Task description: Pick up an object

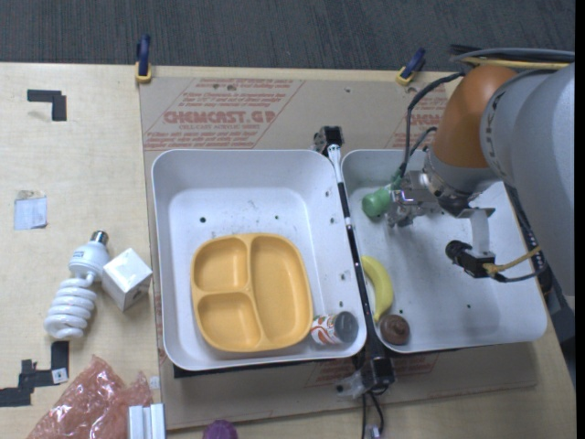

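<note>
- The grey arm [526, 126] with its orange band reaches from the right over the right bin [512, 323].
- Its gripper [402, 207] sits low at that bin's upper left, right against a green object [375, 202]; the object may lie between the fingers, but whether they are closed on it I cannot tell.
- A banana [379, 286] lies along the right bin's left wall, a brown round object [395, 328] just below it.
- The left bin [183, 176] holds a yellow divided plate [251, 293] and a small can [334, 328] at its lower right corner.
- A spiral light bulb [75, 291] and a white cube [127, 278] lie on the bench to the left.
</note>
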Robot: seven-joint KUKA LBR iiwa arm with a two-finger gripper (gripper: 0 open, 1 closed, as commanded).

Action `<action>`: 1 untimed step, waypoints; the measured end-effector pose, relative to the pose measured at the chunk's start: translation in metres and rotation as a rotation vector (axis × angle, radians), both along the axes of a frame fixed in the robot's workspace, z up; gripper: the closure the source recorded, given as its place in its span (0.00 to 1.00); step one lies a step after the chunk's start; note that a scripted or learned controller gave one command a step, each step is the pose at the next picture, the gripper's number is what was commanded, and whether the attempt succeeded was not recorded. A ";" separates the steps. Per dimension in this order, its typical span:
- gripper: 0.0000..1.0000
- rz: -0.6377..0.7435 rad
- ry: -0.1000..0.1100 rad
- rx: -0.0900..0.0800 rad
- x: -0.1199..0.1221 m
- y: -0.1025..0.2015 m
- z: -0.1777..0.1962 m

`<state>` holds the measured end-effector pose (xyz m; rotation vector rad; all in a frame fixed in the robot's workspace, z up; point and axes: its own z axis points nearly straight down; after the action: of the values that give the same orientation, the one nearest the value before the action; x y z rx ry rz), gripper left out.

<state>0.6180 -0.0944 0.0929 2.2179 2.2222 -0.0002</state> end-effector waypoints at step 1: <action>0.00 -0.004 0.001 0.001 -0.099 -0.041 -0.001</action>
<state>0.5190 -0.1359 0.0923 2.2235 2.2191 -0.0003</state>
